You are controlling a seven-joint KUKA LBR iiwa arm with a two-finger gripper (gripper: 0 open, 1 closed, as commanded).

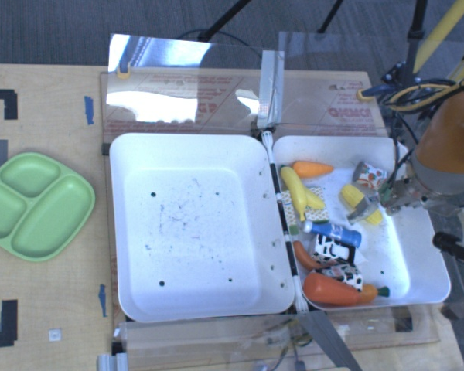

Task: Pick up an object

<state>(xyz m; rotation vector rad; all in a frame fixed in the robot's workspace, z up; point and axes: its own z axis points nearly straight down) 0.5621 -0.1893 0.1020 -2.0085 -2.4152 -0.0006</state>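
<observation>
The right bin [417, 277] holds a jumble of small objects. A yellow banana [296, 189] lies by its left wall, with an orange carrot [312, 168] just behind it. A yellow block [351, 196] and a small printed packet [369, 176] sit near the middle. Toward the front lie a blue bottle [333, 233], a black-and-white cow toy [330, 250] and a big orange carrot [339, 288] with a green tip. My gripper [369, 207] hangs low in this bin, just right of the yellow block and over a yellow piece [374, 218]. The arm's orange band [450, 134] is at the right edge.
The left bin [189, 219] has a scuffed white floor. A green divided plate [35, 205] rests on the wooden bench at far left. Clear plastic panels [182, 95] stand behind both bins. Cables and tripod legs [417, 91] crowd the back right.
</observation>
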